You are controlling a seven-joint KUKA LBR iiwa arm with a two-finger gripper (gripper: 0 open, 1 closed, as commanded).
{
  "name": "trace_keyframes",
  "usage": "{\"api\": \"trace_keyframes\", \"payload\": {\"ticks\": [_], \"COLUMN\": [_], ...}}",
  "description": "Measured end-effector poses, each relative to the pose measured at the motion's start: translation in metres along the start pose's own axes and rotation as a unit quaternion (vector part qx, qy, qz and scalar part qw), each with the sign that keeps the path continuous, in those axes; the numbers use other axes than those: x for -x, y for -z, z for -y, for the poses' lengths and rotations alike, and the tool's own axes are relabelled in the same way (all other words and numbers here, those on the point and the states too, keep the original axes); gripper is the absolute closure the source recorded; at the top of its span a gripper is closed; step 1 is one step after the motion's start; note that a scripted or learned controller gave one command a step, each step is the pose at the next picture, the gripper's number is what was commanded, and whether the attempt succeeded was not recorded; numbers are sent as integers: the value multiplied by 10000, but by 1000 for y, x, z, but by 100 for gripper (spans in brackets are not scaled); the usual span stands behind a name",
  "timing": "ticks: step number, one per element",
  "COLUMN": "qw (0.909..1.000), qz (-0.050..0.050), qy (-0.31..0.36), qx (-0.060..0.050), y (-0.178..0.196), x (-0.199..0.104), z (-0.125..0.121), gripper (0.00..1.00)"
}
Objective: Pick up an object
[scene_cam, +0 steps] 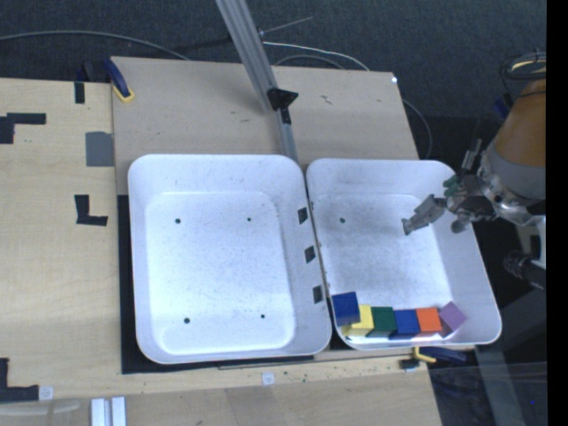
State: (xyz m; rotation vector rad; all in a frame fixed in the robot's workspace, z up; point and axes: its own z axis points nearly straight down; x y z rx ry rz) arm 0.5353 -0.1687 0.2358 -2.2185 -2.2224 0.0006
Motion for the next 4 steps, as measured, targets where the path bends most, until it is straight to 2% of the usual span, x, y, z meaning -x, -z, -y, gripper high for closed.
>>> {"api": "trace_keyframes", "payload": {"ticks": [1,2,3,4], "qw": [10000,10000,10000,10000], "qz": [5,5,14,8], "qy": [21,6,-22,1], "qx": [38,-11,20,-26], "y": [65,33,85,-82], "x": [-33,-56,-11,19], "z": [-20,-37,-2,-85], "gripper": [0,0,0,0]}}
